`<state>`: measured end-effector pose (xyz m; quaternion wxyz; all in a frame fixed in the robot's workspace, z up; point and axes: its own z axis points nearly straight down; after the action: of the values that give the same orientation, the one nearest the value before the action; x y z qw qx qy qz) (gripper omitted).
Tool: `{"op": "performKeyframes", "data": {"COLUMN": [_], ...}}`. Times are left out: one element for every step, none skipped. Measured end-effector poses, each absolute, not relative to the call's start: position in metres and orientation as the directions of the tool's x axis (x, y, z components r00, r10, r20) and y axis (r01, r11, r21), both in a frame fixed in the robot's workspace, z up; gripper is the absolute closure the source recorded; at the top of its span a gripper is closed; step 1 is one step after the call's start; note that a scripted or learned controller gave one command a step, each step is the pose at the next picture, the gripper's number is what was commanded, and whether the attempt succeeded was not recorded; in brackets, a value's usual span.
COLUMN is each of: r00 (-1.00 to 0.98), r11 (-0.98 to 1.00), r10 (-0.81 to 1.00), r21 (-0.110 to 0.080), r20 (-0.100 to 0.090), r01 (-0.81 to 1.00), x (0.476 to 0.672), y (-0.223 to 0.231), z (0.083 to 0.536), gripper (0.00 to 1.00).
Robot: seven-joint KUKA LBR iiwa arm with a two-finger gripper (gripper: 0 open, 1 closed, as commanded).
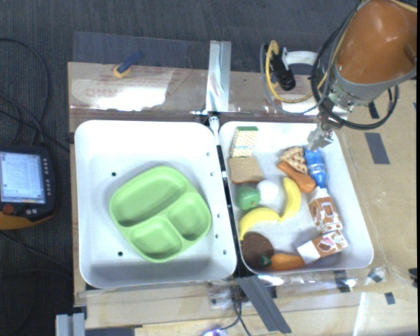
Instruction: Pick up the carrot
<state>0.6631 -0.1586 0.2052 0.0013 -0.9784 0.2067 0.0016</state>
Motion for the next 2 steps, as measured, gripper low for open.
{"op": "performKeyframes", "data": {"r00": [0.981, 0.981], "r11": [-0.981, -0.981], "r10": [-0.196, -0.195], "r21": [-0.004, -0.004], "r20": [-0.001, -0.004], "r01": [-0.196, -0.195], "x": [0.659, 0.616], "y": [-0.132, -0.114], "z": [0.221, 0.226], "gripper": [1.00, 1.00]}}
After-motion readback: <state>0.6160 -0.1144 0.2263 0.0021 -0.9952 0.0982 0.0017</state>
